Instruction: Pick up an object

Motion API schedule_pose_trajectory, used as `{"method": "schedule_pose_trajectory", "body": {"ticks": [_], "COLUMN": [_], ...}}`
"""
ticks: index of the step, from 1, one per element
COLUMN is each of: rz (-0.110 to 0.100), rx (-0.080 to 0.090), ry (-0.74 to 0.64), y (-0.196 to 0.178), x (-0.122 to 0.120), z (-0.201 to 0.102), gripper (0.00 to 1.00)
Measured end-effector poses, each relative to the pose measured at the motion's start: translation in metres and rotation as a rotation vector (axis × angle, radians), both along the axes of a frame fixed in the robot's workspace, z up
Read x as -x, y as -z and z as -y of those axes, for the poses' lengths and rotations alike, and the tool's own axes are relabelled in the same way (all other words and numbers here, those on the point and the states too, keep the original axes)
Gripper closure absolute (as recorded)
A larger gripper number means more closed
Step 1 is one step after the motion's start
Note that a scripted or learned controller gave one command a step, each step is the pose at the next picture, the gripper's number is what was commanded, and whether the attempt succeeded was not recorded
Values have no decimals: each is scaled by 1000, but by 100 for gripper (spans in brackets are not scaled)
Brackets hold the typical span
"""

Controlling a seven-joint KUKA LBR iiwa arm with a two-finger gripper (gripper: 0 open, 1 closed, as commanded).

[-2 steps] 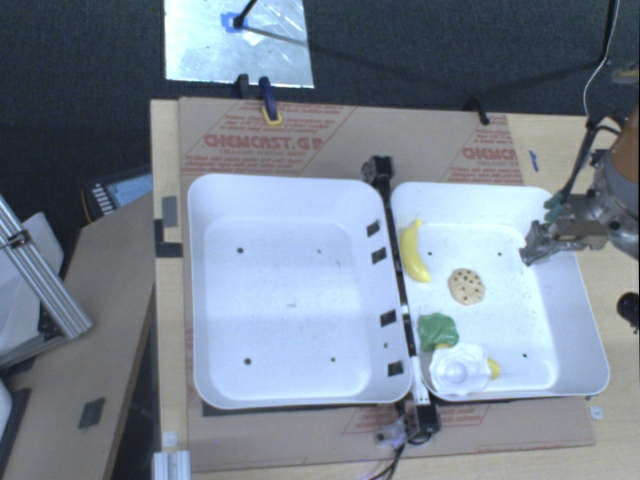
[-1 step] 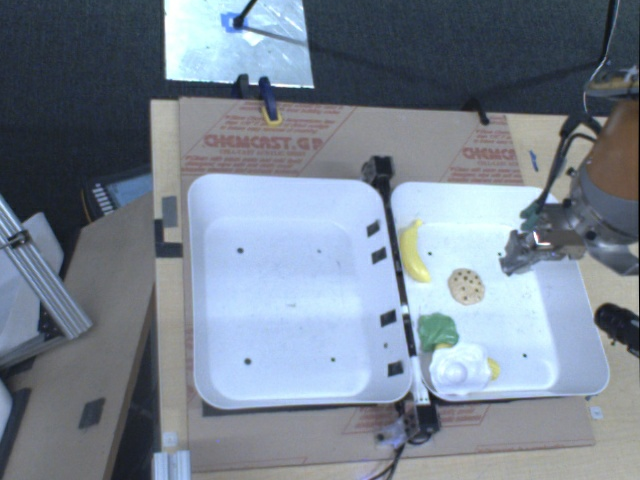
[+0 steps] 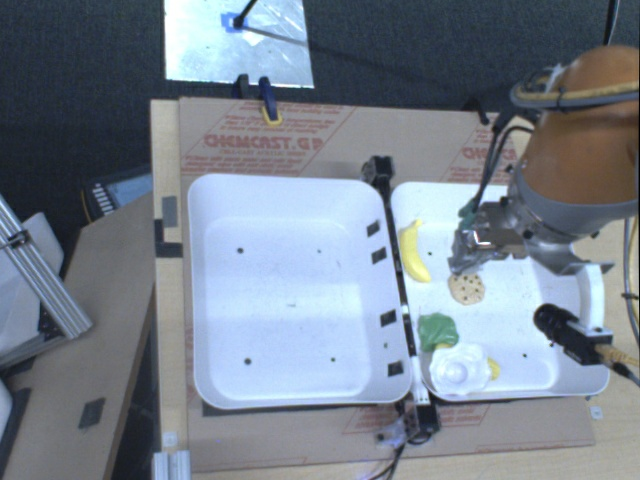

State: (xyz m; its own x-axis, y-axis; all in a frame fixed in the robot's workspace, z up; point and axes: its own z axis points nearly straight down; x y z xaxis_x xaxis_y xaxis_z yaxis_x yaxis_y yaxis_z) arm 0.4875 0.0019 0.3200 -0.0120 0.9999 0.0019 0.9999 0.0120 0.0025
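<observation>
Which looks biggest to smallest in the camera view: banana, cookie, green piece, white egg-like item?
1. Yellow toy banana, longest.
2. White fried-egg-like toy.
3. Green leafy piece, close to the egg toy; that order is unsure.
4. Round speckled tan cookie, smallest.

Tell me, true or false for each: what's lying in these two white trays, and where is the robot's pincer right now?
1. The banana lies in the right bin. True.
2. The cookie sits in the left bin. False: it lies in the right bin, just below the pincer.
3. The pincer is over the right bin. True.
4. The green object lies beside the white object. True.
5. The banana is lifted off the bin floor between the fingers. False: it rests on the floor, left of the pincer.
</observation>
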Motion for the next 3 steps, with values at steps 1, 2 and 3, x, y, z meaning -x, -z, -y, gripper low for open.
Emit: {"method": "schedule_pose_trajectory", "body": {"ticks": [1, 2, 3], "rz": [1, 17, -2], "rx": [0, -2, 0], "ry": [2, 5, 3], "y": [-17, -159, -139], "x": [1, -20, -12], "z": [-53, -80, -133], "gripper": [100, 100, 100]}}
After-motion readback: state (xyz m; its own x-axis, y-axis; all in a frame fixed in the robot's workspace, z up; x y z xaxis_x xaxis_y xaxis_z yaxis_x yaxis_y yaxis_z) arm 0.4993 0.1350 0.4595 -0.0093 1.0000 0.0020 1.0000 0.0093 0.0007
